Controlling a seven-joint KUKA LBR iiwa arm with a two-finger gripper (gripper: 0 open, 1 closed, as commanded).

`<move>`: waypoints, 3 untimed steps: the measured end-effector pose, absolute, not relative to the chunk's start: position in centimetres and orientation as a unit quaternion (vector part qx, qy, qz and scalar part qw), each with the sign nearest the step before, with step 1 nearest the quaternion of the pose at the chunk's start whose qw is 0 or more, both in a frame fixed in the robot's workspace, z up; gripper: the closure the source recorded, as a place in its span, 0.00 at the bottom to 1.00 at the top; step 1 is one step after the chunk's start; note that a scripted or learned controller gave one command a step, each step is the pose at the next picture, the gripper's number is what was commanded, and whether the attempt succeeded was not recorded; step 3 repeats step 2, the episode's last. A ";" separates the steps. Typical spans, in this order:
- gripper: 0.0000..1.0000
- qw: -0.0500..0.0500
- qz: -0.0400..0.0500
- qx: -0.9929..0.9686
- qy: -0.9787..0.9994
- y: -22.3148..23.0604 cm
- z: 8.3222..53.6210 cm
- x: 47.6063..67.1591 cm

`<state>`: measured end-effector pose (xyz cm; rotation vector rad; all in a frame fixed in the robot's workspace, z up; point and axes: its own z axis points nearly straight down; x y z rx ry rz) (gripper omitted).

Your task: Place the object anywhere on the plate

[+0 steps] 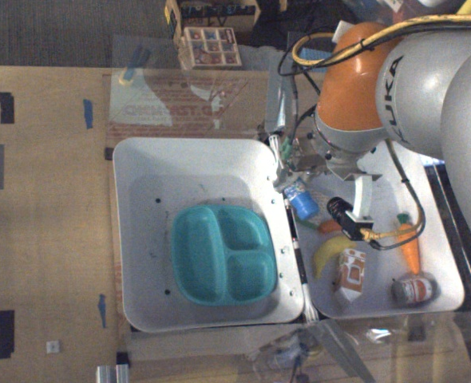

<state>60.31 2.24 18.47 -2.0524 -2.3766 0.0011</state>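
Two white bins are sitting side by side; the teal plate (222, 254) is lying in the left one. My hand (293, 183) is hovering over the blue cup (302, 203) in the right bin (447, 294); I cannot tell its grip

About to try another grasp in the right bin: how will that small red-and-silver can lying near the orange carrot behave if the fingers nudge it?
The small red-and-silver can looks to lie on its side, so it will probably roll when nudged. Its rounded, likely smooth wall may slip between fingers. The orange carrot just above it and the white bin's rim beside it could stop it.
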 end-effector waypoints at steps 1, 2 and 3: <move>1.00 0.001 0.001 -0.642 -0.767 7.4 18.4 54.3; 0.00 0.001 0.001 -0.643 -0.766 7.3 18.4 54.3; 0.00 0.001 0.001 -0.643 -0.766 7.3 18.4 54.3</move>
